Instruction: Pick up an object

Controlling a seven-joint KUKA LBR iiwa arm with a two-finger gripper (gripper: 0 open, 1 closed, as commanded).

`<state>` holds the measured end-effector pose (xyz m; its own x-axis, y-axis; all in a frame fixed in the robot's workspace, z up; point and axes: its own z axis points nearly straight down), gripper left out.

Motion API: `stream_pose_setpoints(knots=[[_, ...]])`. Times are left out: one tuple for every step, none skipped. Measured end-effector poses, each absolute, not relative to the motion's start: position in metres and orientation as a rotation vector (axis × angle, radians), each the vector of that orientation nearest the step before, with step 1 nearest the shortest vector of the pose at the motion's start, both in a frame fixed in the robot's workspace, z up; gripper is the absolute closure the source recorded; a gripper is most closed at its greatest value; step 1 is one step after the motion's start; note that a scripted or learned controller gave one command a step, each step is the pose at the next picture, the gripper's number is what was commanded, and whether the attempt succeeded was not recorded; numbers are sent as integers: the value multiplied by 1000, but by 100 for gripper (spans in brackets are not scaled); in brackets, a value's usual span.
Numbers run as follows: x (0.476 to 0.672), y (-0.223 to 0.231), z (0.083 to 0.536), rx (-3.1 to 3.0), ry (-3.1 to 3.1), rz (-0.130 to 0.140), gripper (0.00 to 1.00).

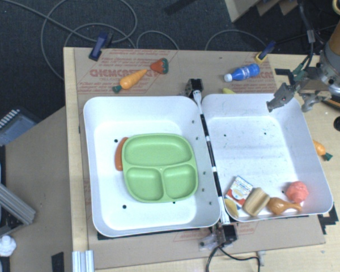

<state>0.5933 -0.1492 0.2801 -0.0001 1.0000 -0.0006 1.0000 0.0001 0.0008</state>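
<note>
My gripper [292, 100] hangs over the far right corner of the right bin [255, 135], open with nothing between its fingers. Along that bin's near edge lie a small white and red packet [238, 188], a tan roll-shaped piece [256, 200], an orange-brown piece [281, 206] and a pink lump [297, 190]. A yellow sliver [231, 208] peeks out by the packet. All of these lie well toward the near side from the gripper. The left bin [102, 123] holds a green divided plate [158, 166], with a red-orange piece [119, 154] partly under its left edge.
On the cardboard behind the bins lie a toy carrot [139, 76], a blue bottle [243, 72] and a blue clip [99, 46]. A small orange item [320, 149] rests outside the right bin's right rim. Cables run across the floor behind.
</note>
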Motion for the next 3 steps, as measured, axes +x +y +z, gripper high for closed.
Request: stream_pose_setpoints(knots=[[635,-165,164,2224,2224,-3,0],[661,-151,120,2220,2222,0,0],[667,-222,145,2220,2217,0,0]])
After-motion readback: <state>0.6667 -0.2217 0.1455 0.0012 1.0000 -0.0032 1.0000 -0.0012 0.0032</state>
